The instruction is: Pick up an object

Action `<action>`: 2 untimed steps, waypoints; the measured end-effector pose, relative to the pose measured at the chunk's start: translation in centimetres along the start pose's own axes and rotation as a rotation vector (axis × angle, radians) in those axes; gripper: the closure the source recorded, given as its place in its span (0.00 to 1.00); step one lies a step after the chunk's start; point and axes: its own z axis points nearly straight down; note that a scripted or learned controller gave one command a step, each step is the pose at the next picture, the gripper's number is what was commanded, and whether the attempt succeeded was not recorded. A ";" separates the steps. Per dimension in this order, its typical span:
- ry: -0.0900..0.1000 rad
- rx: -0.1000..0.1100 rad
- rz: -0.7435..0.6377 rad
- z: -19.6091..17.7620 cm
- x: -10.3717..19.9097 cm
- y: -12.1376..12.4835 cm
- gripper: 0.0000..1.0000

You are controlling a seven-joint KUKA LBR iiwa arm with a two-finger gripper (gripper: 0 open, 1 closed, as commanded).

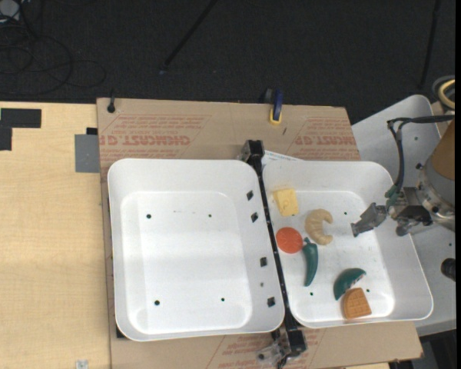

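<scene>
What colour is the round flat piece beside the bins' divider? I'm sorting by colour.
Orange-red; the round piece shows plainly in the camera view, in the right bin.

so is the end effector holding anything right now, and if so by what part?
Nothing is held. The end effector hangs over the right bin, with no item between its fingers. The closest item, the tan curved piece, lies apart from it on the bin floor.

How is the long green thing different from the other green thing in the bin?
The long green pepper is thin and stretches almost straight up and down the picture, while the short green piece is fatter and curved like a bean. The pepper lies by the orange-red round thing; the short piece lies by the brown wedge. Both are dark green and lie in the right bin.
</scene>
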 end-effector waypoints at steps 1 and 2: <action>-0.004 -0.019 -0.004 -25.4 3.9 4.3 0.00; -0.004 -0.005 0.004 -30.3 -1.2 1.4 0.00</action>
